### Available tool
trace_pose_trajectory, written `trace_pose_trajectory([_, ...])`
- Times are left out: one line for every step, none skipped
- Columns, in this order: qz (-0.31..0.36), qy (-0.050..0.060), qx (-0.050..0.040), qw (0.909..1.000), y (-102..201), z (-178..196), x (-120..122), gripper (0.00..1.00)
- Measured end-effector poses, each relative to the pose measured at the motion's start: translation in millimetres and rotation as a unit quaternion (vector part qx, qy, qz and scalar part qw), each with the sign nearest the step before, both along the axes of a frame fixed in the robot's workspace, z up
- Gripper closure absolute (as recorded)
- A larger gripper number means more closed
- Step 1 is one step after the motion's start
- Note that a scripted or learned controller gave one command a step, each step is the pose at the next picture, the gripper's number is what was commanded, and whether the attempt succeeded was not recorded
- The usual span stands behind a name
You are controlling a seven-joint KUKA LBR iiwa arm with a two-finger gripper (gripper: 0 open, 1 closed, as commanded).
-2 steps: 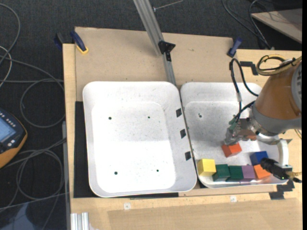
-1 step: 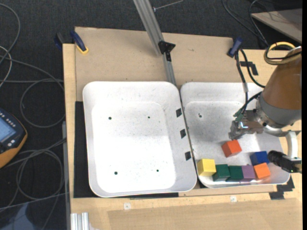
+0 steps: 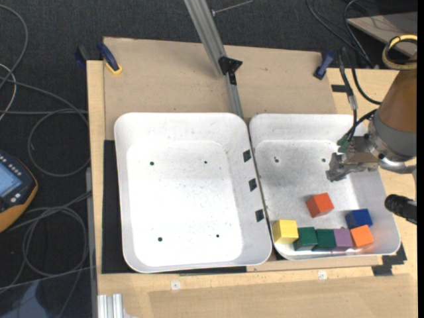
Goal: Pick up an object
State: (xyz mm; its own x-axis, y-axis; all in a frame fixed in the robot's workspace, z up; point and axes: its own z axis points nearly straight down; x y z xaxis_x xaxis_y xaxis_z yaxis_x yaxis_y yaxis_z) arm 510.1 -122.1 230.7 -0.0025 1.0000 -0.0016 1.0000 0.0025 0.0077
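Reaching in from the right edge of the frame, the grey arm (image 3: 397,134) with its orange band above the wrist. Bent down and leftwards, ending in the hand (image 3: 336,171) low over the right bin (image 3: 291,128), above the bare floor at right of centre of the frame. Dark metal fingers pointing down; whether apart or together, impossible to tell at this size. Nothing visible between them.

Below the hand, apart from it, an orange-red cube (image 3: 320,204), slightly turned, alone on the bin floor. Further down, along the lower wall of the right bin, a row of small blocks touching or nearly touching: yellow cube (image 3: 286,230), dark green block (image 3: 305,238), second green block (image 3: 325,238), purple block (image 3: 342,238), orange cube (image 3: 362,236). Just above the orange cube, a blue cube (image 3: 358,218). All with flat faces, sharp edges and a matt surface.

Both bins shallow, white, with rounded corners and a floor speckled with fine dark dots. Left bin (image 3: 132,138) with four small dark holes in its floor. Between the bins, some black clips on the shared rim.

Under the bins, the desk (image 3: 165,65) of pale brown board. A grey metal bar (image 3: 205,25) slanting down from the top of the frame toward the gap between the bins. Blue clamps (image 3: 109,58) at the upper corners of the board. Dark carpet with black cables at the left of the frame.
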Motion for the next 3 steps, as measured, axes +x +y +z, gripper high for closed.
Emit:
trace_pose_trajectory([0.002, 0.004, 0.0018, 1.0, 45.0, -4.2, 6.5, 1.0])
trace_pose_trajectory([0.002, 0.004, 0.0021, 1.0, 98.7, -11.0, 16.8, 1.0])
trace_pose_trajectory([0.003, 0.003, 0.0024, 1.0, 155.3, 2.5, 15.3, 1.0])
